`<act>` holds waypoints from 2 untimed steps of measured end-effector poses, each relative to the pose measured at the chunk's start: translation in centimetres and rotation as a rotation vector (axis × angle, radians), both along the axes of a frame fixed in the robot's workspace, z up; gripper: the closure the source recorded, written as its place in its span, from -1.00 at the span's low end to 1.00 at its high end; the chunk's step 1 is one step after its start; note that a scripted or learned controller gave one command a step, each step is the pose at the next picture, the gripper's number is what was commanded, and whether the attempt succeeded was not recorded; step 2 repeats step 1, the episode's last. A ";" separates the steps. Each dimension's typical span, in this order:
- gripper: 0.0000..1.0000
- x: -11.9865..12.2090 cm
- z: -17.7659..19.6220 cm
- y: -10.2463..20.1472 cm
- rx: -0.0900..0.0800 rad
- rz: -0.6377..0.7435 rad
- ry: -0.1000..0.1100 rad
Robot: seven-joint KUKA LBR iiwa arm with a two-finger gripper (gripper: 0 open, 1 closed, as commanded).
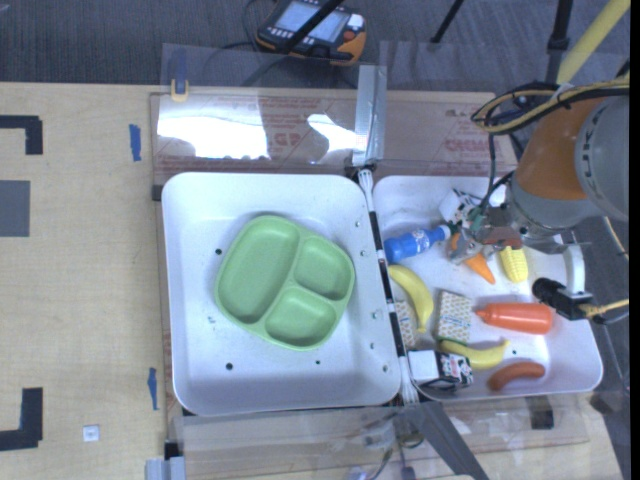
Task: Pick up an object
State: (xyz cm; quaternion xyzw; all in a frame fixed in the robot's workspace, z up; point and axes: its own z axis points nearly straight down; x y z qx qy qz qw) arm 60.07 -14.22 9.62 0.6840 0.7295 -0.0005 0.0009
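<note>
The arm comes in low over the right bin (585, 363), its gripper (487, 230) down among the toy food, presumably to pick from the pile; whether it is open or closed I cannot tell. Just beside it lie a small carrot (481, 265), a corn cob (514, 262) and a blue bottle (417, 242). The left bin (190, 268) holds a green divided plate (285, 281).

Grey arm (608, 163) with an orange band (548, 158) and yellow and black cables (510, 103).
</note>
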 end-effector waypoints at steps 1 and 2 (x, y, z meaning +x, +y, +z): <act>1.00 -0.1 8.8 7.4 0.001 -0.130 -0.001; 1.00 -0.1 8.8 7.4 0.001 -0.130 -0.001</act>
